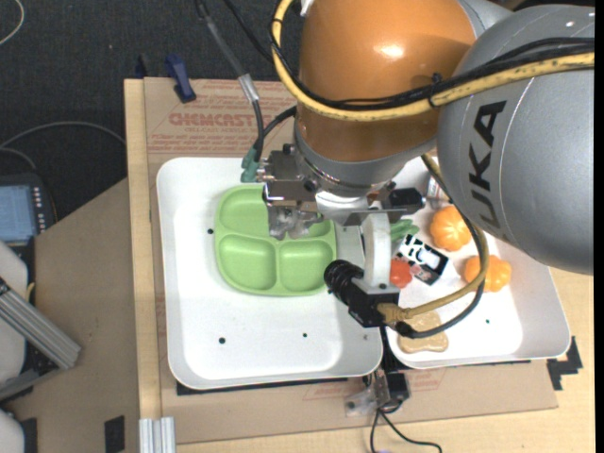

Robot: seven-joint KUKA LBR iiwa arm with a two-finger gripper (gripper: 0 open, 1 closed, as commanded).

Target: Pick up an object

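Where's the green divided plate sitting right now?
The green divided plate lies in the left bin, toward its upper right, partly under the arm's wrist and close to the wall shared with the right bin.

A dark floor lies around the bench, crossed by thin cables. A brown cardboard sheet with red print covers the bench top under the bins, a blue clip at its far edge. An aluminium rail and a small lit screen sit off to the left.
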